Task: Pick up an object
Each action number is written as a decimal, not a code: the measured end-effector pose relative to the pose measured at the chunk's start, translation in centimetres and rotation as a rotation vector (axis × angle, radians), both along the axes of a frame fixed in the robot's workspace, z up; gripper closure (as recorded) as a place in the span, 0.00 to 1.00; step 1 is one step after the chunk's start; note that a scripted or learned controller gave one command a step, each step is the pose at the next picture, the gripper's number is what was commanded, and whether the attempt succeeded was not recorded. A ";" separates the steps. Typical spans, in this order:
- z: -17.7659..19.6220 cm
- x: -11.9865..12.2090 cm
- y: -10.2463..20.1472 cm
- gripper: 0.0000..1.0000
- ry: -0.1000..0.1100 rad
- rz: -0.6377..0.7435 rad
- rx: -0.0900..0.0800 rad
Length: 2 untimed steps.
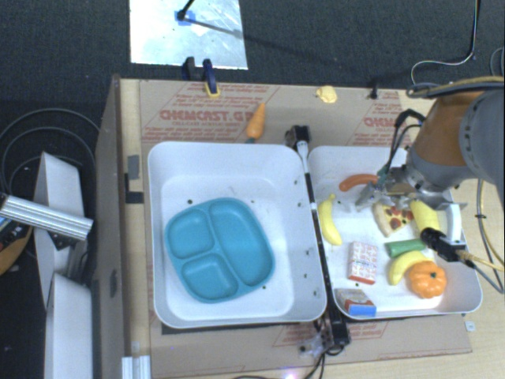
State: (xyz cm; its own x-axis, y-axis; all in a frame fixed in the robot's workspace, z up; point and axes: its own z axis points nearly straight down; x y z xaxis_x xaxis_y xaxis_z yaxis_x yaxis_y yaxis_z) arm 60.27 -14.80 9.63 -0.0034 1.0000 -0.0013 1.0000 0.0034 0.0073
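Arm (pixel 481 136): smooth grey rounded casing, broad orange band (pixel 439 136) above wrist. Thin black cable loops along orange section. Below band, grey wrist housing, then small metallic pincer (pixel 377 189) of silvery parts. Yellowish cable runs over upper casing.

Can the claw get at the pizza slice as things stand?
Probably yes. The claw hangs in the right bin just above the pizza slice, nothing lying on top of it. The sausage and a yellow toy sit close by, so a descent might nudge them.
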 end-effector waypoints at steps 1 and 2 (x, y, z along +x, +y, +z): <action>-1.2 5.8 2.0 0.00 0.012 0.007 0.004; -0.1 5.7 1.9 1.00 0.005 0.004 0.001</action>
State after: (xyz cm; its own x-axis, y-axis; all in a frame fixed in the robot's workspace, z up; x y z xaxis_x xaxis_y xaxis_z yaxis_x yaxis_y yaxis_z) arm 66.01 -12.93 9.56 -0.0076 1.0000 -0.0004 1.0000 0.0076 0.0020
